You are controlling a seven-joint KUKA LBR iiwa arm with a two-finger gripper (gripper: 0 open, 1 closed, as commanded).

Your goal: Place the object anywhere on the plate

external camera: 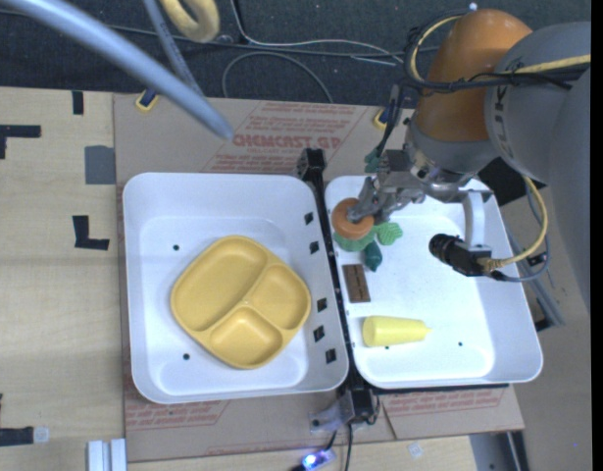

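We look down on two shallow white bins set side by side on the bench. The left bin (144, 263) holds a yellow plate (240, 300) with three compartments; it lies tilted in plan, near the middle of that bin, and nothing rests on it.

In the right bin (497, 346) we see the arm (507, 67) reaching in from the right, its orange band above the wrist. The gripper (365, 212) hangs over the bin's upper left corner, close to the divider between the bins. Directly at its tip sits a toy carrot (353, 224), an orange round piece with green leafy parts (384, 234) spreading to its right and below. The carrot lies right at the fingertips, touching or nearly so, but we cannot tell whether the claw is clenched on it or released, since the wrist body hides how the tips stand.

Just below the carrot, along the bin's left wall, lies a small brown flat block (356, 284). Further down, near the bin's lower left, a pale yellow cone-shaped piece (394, 331) lies on its side, its point toward the right. It is well apart from the carrot.

A black cylindrical part with a yellow cable (461, 253) hangs off the arm over the middle of the right bin
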